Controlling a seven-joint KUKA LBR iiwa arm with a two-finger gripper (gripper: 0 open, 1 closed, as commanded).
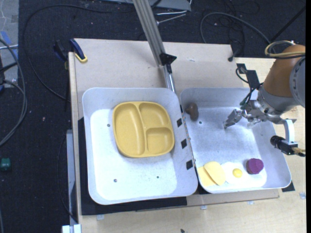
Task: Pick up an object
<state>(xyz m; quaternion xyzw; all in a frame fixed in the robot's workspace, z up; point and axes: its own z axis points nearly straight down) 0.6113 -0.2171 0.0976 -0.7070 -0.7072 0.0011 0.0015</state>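
Nearest the camera, along the near edge of the right bin (272,144), lie four small things in a row: a pale yellow slice (214,173) overlapping the bin's near-left corner, a white egg-like piece with a yellow centre (236,173) just right of it, and a purple ball (254,166) at the right end, near the bin's near-right corner. All rest on the bin floor, apart from the arm.

In the left bin (97,144), a yellow divided plate (144,129) with three compartments sits toward the far half, flat on the floor of the bin.

Farther back in the right bin, a small brown object (193,110) lies close to the far-left corner, beside the wall shared with the left bin.

The gripper (232,119) hangs over the middle of the right bin, reaching in from the right; its fingers point left and down toward the bin floor. Nothing shows between them, and whether they stand wide or narrow cannot be told. The grey arm with its orange band (281,76) rises at the far right.

The wooden counter (121,62) carries both bins; a slanted metal pole (148,23) crosses its far edge.
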